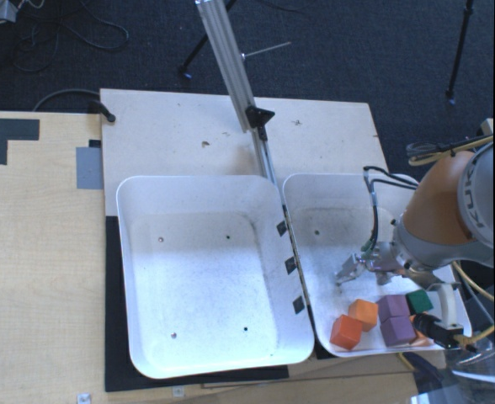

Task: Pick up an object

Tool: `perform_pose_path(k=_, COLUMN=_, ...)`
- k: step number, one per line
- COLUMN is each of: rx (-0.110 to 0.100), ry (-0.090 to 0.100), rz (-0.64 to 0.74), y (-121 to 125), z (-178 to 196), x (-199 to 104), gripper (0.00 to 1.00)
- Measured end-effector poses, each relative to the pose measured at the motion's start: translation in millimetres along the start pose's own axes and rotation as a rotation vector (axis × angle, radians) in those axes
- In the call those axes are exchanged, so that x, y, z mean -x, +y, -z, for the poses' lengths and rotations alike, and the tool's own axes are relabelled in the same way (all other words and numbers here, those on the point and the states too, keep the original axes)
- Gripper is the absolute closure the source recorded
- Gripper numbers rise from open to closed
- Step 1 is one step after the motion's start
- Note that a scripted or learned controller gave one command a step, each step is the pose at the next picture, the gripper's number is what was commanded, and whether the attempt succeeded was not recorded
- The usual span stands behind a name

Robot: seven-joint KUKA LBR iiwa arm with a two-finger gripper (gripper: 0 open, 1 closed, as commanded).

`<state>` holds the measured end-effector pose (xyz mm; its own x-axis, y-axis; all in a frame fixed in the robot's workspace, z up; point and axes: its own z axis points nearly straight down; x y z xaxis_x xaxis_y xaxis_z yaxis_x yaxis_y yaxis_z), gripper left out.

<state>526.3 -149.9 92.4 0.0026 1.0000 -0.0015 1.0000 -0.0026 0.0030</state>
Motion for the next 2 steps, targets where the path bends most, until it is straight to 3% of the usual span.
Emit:
perform_pose_path(k=1, rx=0.002, ry=0.0, rz=0.006, y=12, z=0, x=-53, gripper=0.0)
perform_pose_path(k=2, rx=0.0, ry=-0.002, rz=0.003, y=67, z=-1, x=1, gripper=0.0)
